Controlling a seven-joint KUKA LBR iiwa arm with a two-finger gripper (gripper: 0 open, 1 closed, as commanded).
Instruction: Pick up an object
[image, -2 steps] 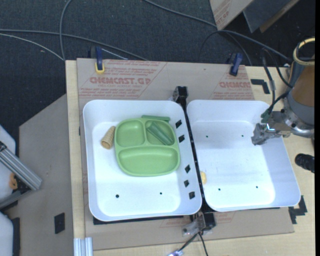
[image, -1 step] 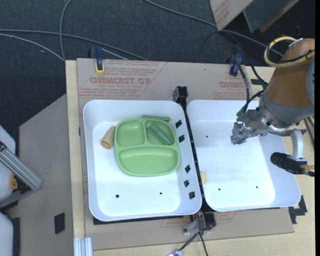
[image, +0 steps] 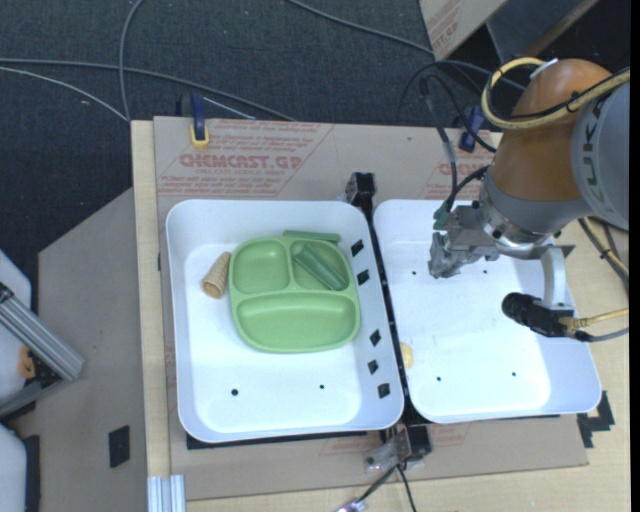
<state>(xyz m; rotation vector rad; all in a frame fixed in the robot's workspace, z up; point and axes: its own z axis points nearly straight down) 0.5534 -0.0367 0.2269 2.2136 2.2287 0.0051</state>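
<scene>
Green divided plate (image: 295, 308) and a small cone (image: 215, 275) lie in the left bin (image: 270, 405), well apart from the gripper (image: 443, 262). That gripper hangs over the right bin (image: 480, 395), near its back-left corner. Whether its tips are spread, I cannot tell.

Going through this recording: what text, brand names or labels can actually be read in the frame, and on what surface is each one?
"CHEMCAST GP", red print on the brown board behind the left bin.
More red print below it and at the board's right end: too small and blurred to read.
Grey letters on the arm: cut off, unreadable.

Bright even overhead light, white bins (image: 300, 420) nearly washed out, soft shadows, mild overall softness
</scene>
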